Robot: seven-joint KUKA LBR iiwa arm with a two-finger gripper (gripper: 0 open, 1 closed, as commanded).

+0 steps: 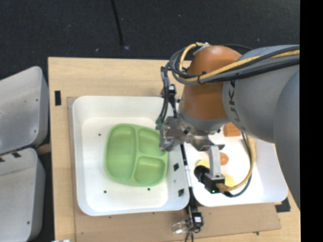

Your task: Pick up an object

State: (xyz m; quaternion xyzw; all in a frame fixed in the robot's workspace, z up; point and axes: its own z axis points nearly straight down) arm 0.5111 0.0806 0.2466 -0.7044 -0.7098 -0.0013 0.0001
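Note:
A light green divided plate (132, 155) lies flat in the left white bin (91, 195). The arm's orange band and grey wrist hang over the wall between the two bins. My gripper (166, 139) is low at the plate's right rim, its dark metal body partly covering that rim. Whether it touches the plate is unclear from this angle. In the right bin (267, 185) lie small orange pieces (232, 130) and a yellow piece (228, 179), partly hidden behind the arm and its cables.
The bins sit side by side on a wooden bench (101, 69). A black cable with a green light (212, 183) loops over the right bin. Grey-white panels (20, 115) stand to the bench's left. A metal clip (184, 225) sits at the front edge.

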